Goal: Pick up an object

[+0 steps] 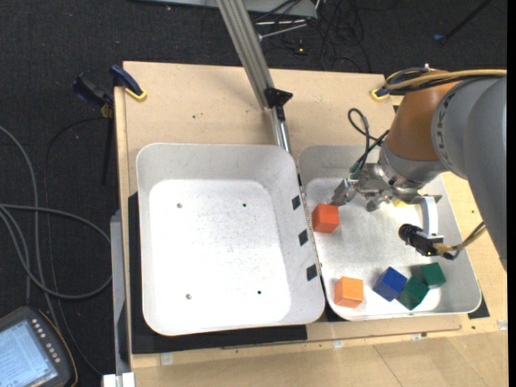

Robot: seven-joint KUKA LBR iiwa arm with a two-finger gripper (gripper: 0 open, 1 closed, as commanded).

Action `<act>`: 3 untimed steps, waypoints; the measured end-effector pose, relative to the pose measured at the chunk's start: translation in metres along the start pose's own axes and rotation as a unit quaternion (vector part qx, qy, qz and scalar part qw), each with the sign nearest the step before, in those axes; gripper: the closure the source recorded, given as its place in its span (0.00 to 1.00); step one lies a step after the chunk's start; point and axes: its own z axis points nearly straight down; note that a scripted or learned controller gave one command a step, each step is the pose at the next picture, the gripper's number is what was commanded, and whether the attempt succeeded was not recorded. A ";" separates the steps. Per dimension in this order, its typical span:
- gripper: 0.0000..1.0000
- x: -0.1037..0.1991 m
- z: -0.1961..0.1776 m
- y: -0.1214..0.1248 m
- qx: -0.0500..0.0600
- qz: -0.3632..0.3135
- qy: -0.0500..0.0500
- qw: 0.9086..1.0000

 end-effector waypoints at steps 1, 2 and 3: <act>1.00 0.000 -0.013 0.001 -0.002 0.001 0.000 1.000; 1.00 0.009 -0.061 0.002 -0.004 -0.002 0.000 1.000; 1.00 0.019 -0.120 0.005 -0.005 -0.002 0.000 1.000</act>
